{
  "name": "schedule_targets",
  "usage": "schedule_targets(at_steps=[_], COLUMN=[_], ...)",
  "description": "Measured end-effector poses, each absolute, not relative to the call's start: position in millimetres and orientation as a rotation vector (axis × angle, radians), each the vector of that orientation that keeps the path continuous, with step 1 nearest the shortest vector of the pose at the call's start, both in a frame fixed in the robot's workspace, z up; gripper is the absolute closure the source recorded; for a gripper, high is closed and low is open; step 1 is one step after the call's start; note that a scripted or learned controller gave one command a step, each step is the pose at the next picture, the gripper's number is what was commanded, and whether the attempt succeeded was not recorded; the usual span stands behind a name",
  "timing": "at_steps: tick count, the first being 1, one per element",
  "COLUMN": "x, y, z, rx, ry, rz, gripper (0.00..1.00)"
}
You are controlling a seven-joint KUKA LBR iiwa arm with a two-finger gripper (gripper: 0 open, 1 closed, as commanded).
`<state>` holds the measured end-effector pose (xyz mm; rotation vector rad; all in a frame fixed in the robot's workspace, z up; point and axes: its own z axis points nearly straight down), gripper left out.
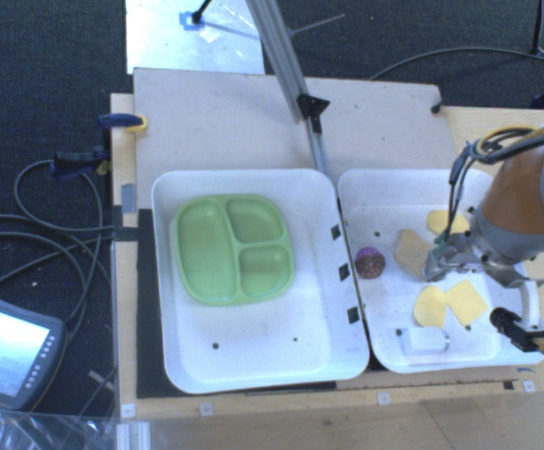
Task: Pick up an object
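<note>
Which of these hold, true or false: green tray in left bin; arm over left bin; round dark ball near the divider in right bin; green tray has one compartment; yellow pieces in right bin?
1. The green tray lies in the left bin. True.
2. The arm is over the left bin. False: it is over the right bin.
3. A round dark ball lies near the divider in the right bin. True.
4. The green tray has one compartment. False: it has three.
5. Yellow pieces lie in the right bin. True.
</note>
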<state>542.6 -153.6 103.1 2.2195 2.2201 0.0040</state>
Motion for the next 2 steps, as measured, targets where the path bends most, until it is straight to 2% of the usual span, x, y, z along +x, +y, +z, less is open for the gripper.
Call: schedule_targets(at_steps=[1, 2], x=[545.8, 539.9], y=[-151.6, -152.2], z=[167.4, 214.8], rx=[2.209, 2.21], ry=[2.224, 2.224], rz=[0.007, 0.006], gripper=[1.0, 1.0])
